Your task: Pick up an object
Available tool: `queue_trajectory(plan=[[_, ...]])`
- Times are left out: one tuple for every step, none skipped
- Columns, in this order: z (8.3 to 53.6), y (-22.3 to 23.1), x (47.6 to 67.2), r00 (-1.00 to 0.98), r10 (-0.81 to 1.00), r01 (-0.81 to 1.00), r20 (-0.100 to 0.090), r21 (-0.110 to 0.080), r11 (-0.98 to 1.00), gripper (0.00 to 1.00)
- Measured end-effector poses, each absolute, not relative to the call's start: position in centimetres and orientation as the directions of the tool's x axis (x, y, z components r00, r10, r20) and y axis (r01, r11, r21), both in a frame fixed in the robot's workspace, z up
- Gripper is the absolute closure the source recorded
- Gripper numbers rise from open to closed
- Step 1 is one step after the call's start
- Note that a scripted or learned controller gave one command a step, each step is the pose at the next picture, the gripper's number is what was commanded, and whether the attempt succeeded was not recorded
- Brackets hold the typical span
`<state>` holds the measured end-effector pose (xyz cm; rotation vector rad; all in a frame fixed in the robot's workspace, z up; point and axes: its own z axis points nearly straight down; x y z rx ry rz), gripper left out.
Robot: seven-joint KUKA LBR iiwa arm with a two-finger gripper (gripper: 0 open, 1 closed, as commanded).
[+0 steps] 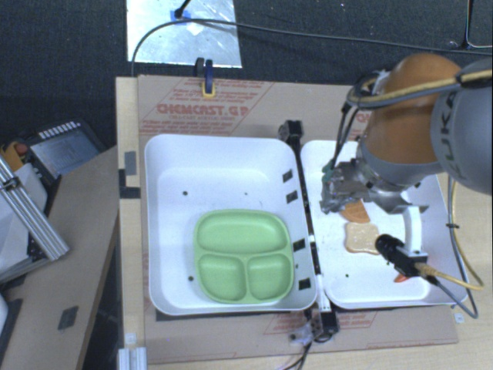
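Red "CHEMCAST GP" print readable on brown protective sheet [223, 106] behind left bin, above rim. Partial "KU" lettering on grey arm link [468, 141] at right edge. Nothing else legible.

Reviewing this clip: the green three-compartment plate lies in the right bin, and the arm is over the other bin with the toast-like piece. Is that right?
Not quite. The camera view shows the green three-compartment plate lying in the left bin, not the right one. The rest holds: the arm is over the other bin, where the toast-like piece lies.
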<state>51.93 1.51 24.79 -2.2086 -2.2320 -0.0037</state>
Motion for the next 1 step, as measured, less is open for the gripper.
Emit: queue_trajectory(plan=[[23.47,7.51,50.93,-0.011,1.0,1.0,0.003,0.0,0.011,1.0]])
